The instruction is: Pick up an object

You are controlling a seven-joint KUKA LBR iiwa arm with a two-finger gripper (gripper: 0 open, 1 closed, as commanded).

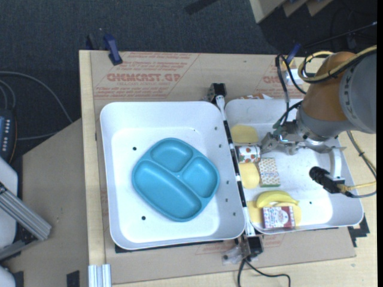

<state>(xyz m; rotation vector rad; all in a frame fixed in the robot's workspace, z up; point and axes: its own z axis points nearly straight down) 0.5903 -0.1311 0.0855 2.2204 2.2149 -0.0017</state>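
— Where are you, and what is in reach?

— My gripper (276,141) hangs low in the right white bin (335,211), just beside a small red-and-white can (248,153); whether it is open, I cannot tell. A patterned flat packet (269,171), a yellow banana (276,198) and a red carton (278,217) crowd the left wall.

— The risk?

— I'd likely nudge neighbours, or pinch against the wall. The wooden desk (90,136) and dark carpet (60,17) offer room; a blue divided plate (175,179) sits left.

blue divided plate (174,178): smooth, glossy plastic
white bins (114,160): smooth, matt plastic
bench top (149,76): printed brown cardboard, matt
arm (344,94): smooth grey, orange band
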